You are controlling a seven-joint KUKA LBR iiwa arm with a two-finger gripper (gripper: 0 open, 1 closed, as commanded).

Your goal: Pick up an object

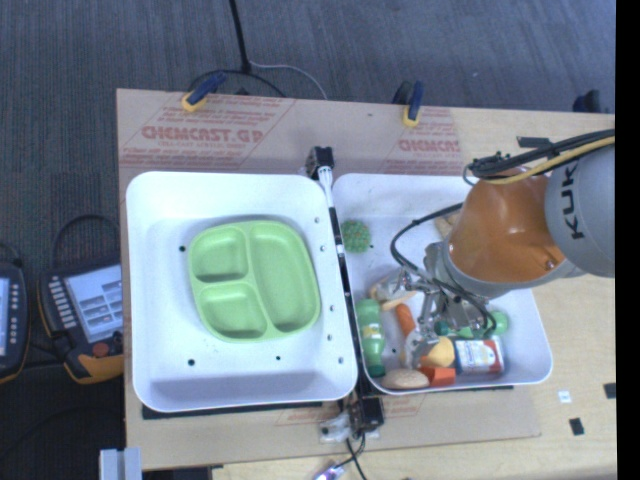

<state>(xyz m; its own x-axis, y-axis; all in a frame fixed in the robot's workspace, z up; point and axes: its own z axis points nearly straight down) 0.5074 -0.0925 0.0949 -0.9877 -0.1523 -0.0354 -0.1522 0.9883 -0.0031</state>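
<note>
Camera view, looking down at a slant on a brown board bench [200,138] printed with red lettering, clamped at the far edge. Two shallow white plastic bins side by side, glossy, with rounded corners. Left bin [160,368]: holds a lime-green divided tray [253,280], smooth plastic, three compartments, rounded-square outline, lying flat near the bin's middle. Right bin [400,203]: clutter bunched toward the near side. Green spiky ball [355,234], bristly texture, sits alone at the far left of that bin, well apart from the pile. Green bottle [371,330], smooth and cylindrical, lies against the left wall, long axis running far to near. Small orange carrot-like piece [404,319] just right of it, long axis also roughly far to near, tilted a little. Yellow rounded piece [440,350], red-and-white labelled container [480,356] lying on its side with long axis left to right, tan oval piece [404,377] at the near edge. Arm [590,218] enters from the right, grey shell, glossy orange band above the wrist, cables looped around it. Gripper [437,313] sits low over the pile, just above the yellow piece; metal parts blur into the clutter, so jaw state cannot be told, and nothing readable between them. Far part of the pile hidden under the wrist.
</note>
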